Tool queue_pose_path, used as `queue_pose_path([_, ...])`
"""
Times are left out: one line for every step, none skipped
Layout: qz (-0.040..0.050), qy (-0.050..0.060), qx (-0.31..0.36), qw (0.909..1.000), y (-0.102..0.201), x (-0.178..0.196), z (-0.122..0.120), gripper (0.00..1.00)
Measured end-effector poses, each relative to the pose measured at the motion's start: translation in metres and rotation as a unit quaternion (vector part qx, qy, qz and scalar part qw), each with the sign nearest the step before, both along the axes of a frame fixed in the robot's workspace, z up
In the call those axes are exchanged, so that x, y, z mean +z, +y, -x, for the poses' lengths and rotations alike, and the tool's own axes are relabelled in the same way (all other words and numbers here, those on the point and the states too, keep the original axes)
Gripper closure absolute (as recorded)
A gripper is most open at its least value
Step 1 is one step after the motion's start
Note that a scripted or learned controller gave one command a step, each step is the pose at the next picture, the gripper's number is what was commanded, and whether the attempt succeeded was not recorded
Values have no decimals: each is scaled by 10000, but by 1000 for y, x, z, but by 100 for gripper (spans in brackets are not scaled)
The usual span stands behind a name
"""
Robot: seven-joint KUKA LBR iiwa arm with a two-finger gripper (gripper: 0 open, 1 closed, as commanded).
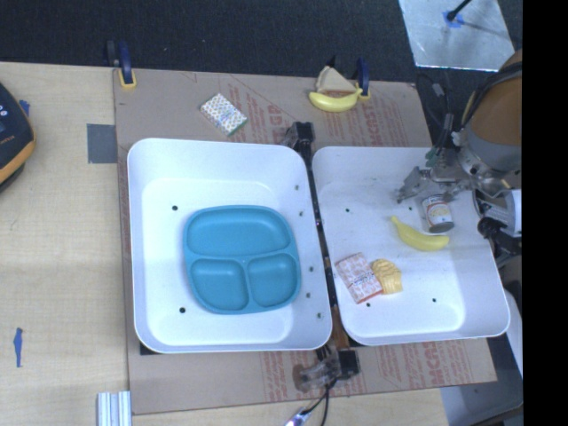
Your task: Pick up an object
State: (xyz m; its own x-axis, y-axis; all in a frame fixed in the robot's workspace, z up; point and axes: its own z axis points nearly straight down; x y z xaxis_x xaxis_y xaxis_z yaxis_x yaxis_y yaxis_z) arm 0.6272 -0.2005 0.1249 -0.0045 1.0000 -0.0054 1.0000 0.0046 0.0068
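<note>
Gripper (432, 198) is hovering at the right bin's (355, 322) far right, over a small can (437, 215); I cannot tell its grasp. Just nearer, a banana (419, 234) is lying on the floor.

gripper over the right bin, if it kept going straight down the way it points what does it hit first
Most likely the small can, which sits right under the gripper in the right bin. The banana lies just beside the can. Depth is hard to judge from this slanted view.
</note>
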Motion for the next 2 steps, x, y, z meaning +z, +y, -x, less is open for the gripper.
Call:
queue_pose_path([-72, 55, 22, 10000, 24, -21, 25, 0])
queue_pose_path([-133, 54, 53, 9999, 10, -29, 32, 0])
